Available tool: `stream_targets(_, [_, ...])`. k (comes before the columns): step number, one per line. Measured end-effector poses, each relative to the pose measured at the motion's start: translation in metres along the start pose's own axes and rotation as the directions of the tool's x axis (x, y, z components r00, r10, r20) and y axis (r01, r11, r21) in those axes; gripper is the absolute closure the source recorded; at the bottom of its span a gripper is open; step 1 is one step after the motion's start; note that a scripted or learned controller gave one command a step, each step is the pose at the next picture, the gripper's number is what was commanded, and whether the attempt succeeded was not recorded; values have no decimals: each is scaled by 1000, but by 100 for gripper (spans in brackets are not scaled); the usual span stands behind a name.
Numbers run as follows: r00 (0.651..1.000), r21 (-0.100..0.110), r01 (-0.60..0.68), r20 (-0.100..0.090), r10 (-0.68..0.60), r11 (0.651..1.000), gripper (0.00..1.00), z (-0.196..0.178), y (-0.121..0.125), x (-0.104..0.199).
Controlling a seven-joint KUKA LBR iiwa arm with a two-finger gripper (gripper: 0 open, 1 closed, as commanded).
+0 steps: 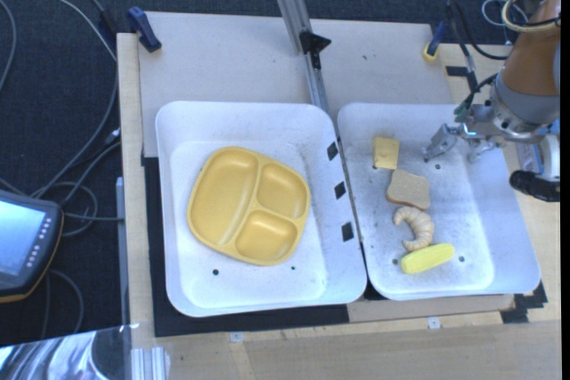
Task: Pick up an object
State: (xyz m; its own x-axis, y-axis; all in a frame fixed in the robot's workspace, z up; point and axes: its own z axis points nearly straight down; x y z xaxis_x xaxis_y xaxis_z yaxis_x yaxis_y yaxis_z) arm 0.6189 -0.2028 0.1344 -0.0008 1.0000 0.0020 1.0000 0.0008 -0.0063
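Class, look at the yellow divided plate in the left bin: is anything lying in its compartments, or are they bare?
Bare. The yellow divided plate shows plain yellow in all three compartments; the food pieces lie in the right bin.

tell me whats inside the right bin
Right bin holds a cheese piece, bread slice, shrimp and yellow corn. Whatever lies beneath them is covered.
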Motion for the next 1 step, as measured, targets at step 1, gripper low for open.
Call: stream_targets(1, [1000,1,0,0,0,1000,0,45,-1,1])
